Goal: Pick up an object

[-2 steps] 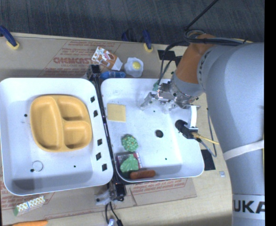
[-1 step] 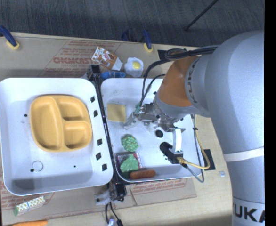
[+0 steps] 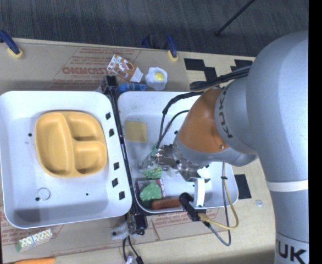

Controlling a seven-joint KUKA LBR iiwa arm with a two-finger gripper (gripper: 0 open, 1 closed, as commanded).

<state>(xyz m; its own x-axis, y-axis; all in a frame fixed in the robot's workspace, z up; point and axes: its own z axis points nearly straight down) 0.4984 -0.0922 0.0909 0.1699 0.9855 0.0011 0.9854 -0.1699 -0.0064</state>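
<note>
My gripper (image 3: 160,157) is low in the right bin (image 3: 150,100), near its middle, under the orange wrist band. Just below it lie a green packet (image 3: 150,191) and another small green item (image 3: 153,172). A brown sausage-shaped thing (image 3: 165,203) rests along the bin's near wall. A pale yellow square (image 3: 135,131) lies flat toward the bin's far left. The arm hides the right half of that bin.
The left bin (image 3: 12,147) holds a yellow divided tray (image 3: 71,142). Behind the bins sit a small printed carton (image 3: 119,66), a blue item (image 3: 131,86) and a white-and-yellow egg-like toy (image 3: 156,77). A wrapped candy (image 3: 34,239) lies on the bench's near left.
</note>
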